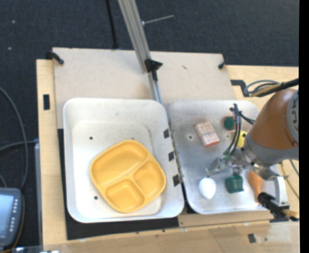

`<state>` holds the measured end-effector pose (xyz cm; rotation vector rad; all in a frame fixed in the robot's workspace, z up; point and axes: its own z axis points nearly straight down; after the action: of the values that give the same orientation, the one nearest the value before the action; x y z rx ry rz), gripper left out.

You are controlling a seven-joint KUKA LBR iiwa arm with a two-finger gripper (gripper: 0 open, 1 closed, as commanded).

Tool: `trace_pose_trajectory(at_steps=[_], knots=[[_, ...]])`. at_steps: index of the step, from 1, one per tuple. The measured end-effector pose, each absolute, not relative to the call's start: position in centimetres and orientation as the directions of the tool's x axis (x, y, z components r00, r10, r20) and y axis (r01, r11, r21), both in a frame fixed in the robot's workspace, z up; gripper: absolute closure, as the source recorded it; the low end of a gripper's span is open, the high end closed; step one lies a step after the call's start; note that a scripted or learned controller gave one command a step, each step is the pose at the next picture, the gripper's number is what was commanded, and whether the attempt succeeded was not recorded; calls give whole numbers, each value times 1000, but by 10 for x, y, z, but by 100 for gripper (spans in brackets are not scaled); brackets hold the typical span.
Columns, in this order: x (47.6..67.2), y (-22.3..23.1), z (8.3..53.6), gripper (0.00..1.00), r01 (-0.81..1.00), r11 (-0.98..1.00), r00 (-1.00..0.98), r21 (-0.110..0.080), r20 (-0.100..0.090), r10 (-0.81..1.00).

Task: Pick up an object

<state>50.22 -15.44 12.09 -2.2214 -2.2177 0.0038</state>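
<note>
A pale wooden bench [46, 141] stands on dark carpet floor [38, 15].

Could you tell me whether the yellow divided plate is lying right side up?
Right side up: the yellow divided plate shows its three hollow compartments facing upward.

Arm [274, 125] cut by right edge; orange object [255, 182] partly hidden.

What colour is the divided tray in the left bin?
Yellow; the divided tray shows in the camera view.
</note>
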Motion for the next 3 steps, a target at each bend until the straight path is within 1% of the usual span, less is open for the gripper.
trace_pose_trajectory(at_steps=[1, 2, 3], knots=[[502, -155, 100, 0, 1000, -2, 2, -1, -1, 1000], [504, -156, 112, 100, 1000, -6, 6, 5, -1, 1000], [516, -156, 168, 100, 1000, 4, -3, 8, -3, 1000]])
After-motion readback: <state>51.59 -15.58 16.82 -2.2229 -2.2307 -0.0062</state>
